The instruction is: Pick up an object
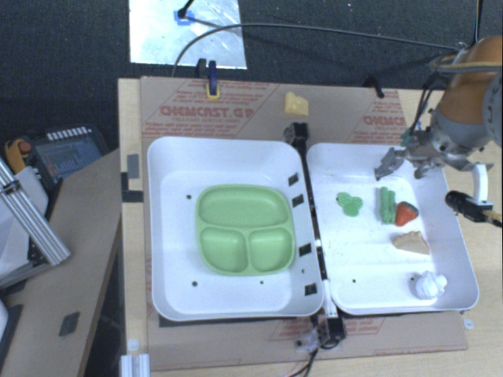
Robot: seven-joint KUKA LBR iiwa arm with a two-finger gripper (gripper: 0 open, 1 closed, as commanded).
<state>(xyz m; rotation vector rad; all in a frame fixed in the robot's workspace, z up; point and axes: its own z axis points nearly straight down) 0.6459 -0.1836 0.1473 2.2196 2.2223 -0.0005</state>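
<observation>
White crumpled object [427,285] sits nearest the camera, at 5 o'clock in the right bin [369,298]. Tan wedge [412,243] at 3 o'clock. Red piece [405,214] is touching the green stick [387,205] at 1–2 o'clock; small green lump [350,204] near centre. Gripper [405,166] is over the bin's 12–1 o'clock edge, fingers spread wide, gripping nothing, apart from the items. Left bin [169,289] holds a green divided plate [242,229] at centre.

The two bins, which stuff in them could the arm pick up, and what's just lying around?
Job: gripper; green broccoli piece; green stick; red strawberry; tan wedge; white ball.
Lying about: green tray; yellow piece on cardboard.
</observation>
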